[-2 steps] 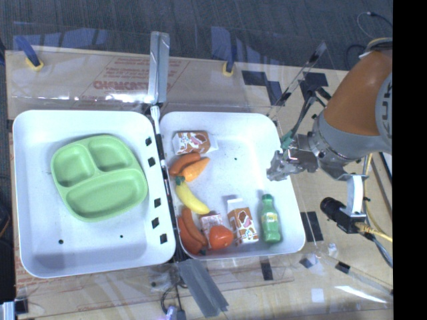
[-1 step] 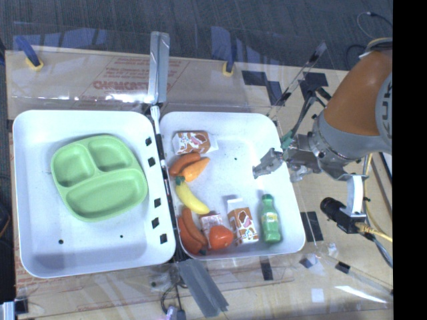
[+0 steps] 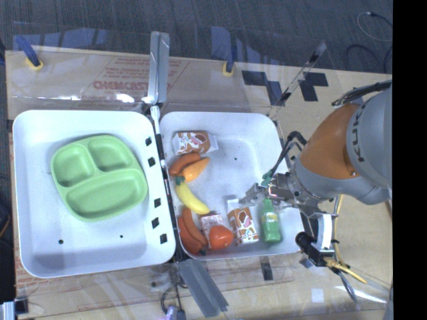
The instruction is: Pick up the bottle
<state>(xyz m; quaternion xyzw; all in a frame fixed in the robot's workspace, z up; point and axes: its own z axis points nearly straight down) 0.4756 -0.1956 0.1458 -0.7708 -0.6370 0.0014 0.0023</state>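
Observation:
A green bottle (image 3: 271, 225) lies in the right bin (image 3: 257, 135), near its front right corner, with its neck pointing toward the back. My gripper (image 3: 269, 195) hangs just over the bottle's neck end, and the grey and orange arm reaches in from the right. The fingers stand open, one to each side of the bottle's top, and nothing is gripped between them. The bottle's body rests on the bin floor.
Beside the bottle on its left lies a small carton (image 3: 243, 224), then a tomato (image 3: 221, 236) and a carrot (image 3: 189, 231). A banana (image 3: 189, 197), another carrot (image 3: 191, 169) and a snack pack (image 3: 191, 141) lie further back. The left bin (image 3: 33, 179) holds a green divided plate (image 3: 100, 177).

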